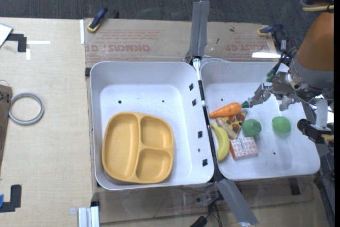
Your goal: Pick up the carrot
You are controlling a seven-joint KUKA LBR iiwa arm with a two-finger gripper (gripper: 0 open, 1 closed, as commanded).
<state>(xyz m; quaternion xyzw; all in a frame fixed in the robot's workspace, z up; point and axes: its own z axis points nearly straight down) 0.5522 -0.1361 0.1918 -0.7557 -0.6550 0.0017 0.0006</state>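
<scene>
The orange carrot with a green stalk end (227, 110) lies on the floor of the right white plastic bin (265, 167), close to that bin's left wall, its pointed tip toward the divider and its green end aimed up and right. Just below it, touching or nearly so, rests a slice of toy pizza (232, 124), and beside that a yellow banana (221, 141) curves along the left wall. A small red-and-white carton (244, 148) sits just right of the banana, with a dark green round ball-like piece (252, 127) above it and a lighter green ball (281, 124) further right, apart from the rest. The two-finger gripper (260, 95) hangs just up and right of the carrot's green end, near it but not around it; its metal fingers (257, 98) point down-left toward the carrot, and whether they are spread or pressed together cannot be told at this size. The grey arm with its orange band (317, 45) reaches in from the right. In the left white bin (106, 77) lies a yellow three-compartment plate (139, 147). A roll of clear tape (24, 108) sits on the wooden bench (48, 167) well to the left.
</scene>
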